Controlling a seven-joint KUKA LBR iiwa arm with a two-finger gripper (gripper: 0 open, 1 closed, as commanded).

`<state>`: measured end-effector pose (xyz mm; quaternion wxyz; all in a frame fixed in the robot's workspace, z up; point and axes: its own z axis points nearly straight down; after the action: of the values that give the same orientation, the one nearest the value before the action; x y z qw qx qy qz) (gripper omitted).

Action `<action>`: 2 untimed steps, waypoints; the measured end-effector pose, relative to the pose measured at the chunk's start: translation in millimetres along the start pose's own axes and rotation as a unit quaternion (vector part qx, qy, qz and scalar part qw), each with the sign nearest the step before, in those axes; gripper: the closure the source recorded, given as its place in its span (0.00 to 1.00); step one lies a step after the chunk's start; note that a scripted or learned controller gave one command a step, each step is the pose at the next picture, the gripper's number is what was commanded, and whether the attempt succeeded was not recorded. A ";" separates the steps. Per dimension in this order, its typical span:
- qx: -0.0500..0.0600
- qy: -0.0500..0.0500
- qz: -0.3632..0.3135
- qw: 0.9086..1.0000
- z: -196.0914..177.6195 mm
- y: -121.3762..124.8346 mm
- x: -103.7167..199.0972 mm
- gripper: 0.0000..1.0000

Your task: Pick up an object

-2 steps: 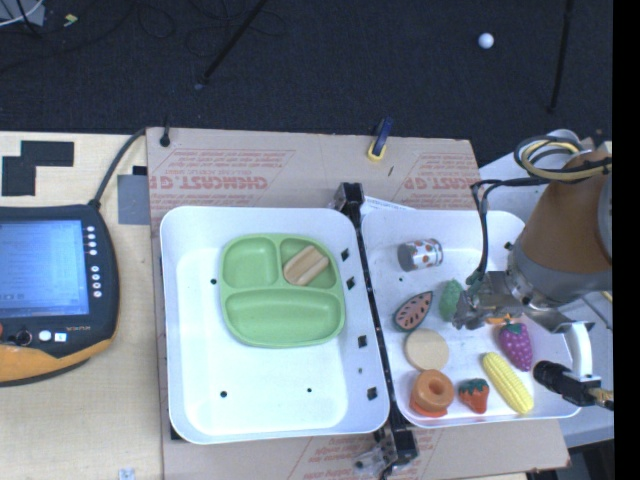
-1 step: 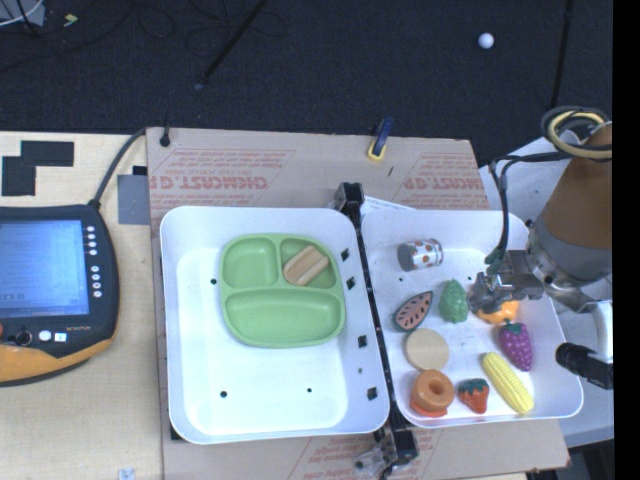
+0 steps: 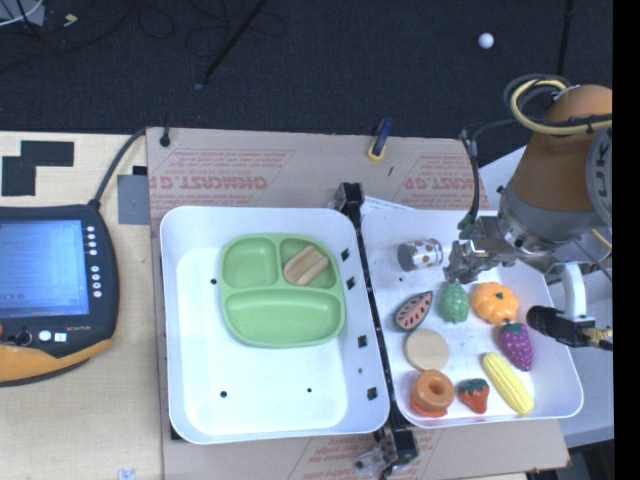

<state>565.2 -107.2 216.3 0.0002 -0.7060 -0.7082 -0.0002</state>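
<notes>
A green toy vegetable (image 3: 455,302), perhaps broccoli, lies in the right bin (image 3: 560,400) beside an orange pumpkin (image 3: 494,303).

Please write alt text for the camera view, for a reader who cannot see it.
A grey-and-orange robot arm's gripper hovers over toy food in the right white bin, above a green vegetable. The left white bin holds a green divided plate with a wooden block.

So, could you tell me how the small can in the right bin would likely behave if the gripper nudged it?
The can lies on its side, so it would probably roll. It looks smooth and rigid, so the fingers might slip. Little crowds it, so it could travel toward the bin wall.
</notes>
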 end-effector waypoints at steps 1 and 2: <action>0.000 0.000 0.000 1.000 -1.7 35.0 30.2 1.00; 0.000 0.000 0.001 1.000 -21.3 42.1 35.6 1.00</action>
<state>607.2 -71.5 237.6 0.0002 -0.7067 -0.7075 -0.0002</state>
